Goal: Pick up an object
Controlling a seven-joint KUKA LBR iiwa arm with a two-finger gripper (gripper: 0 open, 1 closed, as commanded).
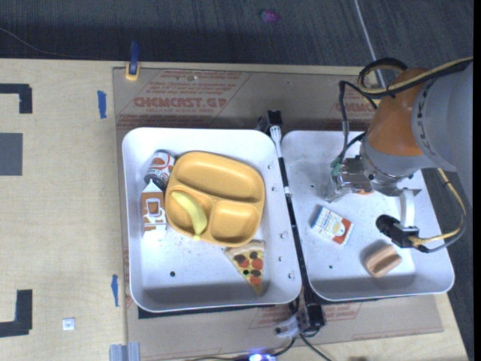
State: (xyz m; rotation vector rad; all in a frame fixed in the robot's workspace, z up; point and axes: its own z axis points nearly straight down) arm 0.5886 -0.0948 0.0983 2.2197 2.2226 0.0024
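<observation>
Reaching in from the right, the grey arm (432, 119) bends over the right bin (301, 201), its hand (347, 177) low above the floor; finger state unclear. A carton (331, 225) lies just beside it.

Even, fairly bright overhead light fills the scene. The two white bins (135, 224) glare mildly, their floors slightly washed out. Shadows are soft and short, pooling under the yellow sectioned tray (218, 194) toward 6 o'clock. Detail is slightly soft throughout; the dark floor (188, 13) at 12 o'clock looks grainy.
</observation>
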